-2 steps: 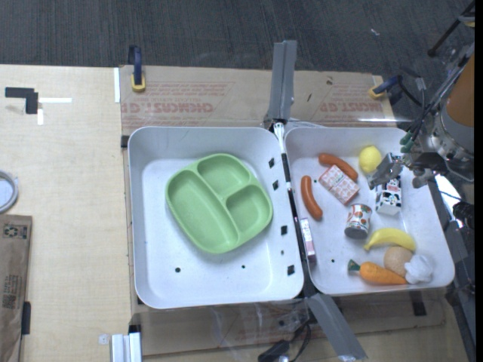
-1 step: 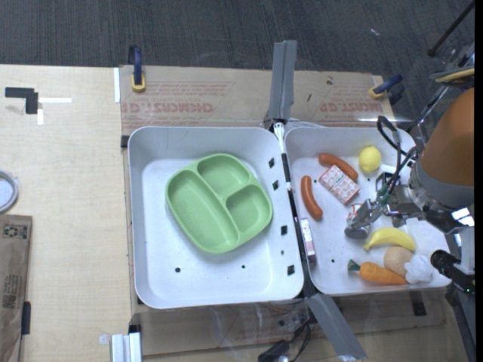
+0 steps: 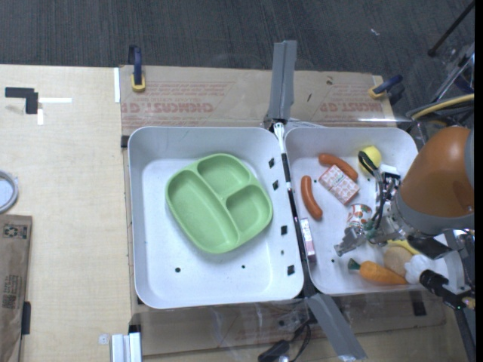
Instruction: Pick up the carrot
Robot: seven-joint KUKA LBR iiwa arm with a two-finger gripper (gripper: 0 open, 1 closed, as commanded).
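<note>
The carrot (image 3: 379, 274), an orange tapered piece with a small green stub at its left end, lay flat near the front wall of the right-hand shallow white bin (image 3: 321, 281), pointing roughly left to right. Just above it hung the metal two-finger gripper (image 3: 361, 234) of the grey arm with its orange band (image 3: 444, 173); whether the fingers were spread or closed could not be told from this slant, and nothing was plainly seen between them. The carrot sat just below and to the right of the fingertips, seemingly apart from them. A pale, rounded beige item (image 3: 398, 257) rested just beside the carrot's thick end. Close behind the gripper stood a small printed can (image 3: 359, 216), and farther back a red-and-white patterned packet (image 3: 338, 183). Two reddish-orange sausages lay near it, one (image 3: 311, 197) left of the packet and another (image 3: 337, 165) behind it. A yellow object (image 3: 369, 158) sat near the bin's rear. The left white bin (image 3: 151, 277) held a light green three-compartment plastic plate (image 3: 219, 200).
</note>
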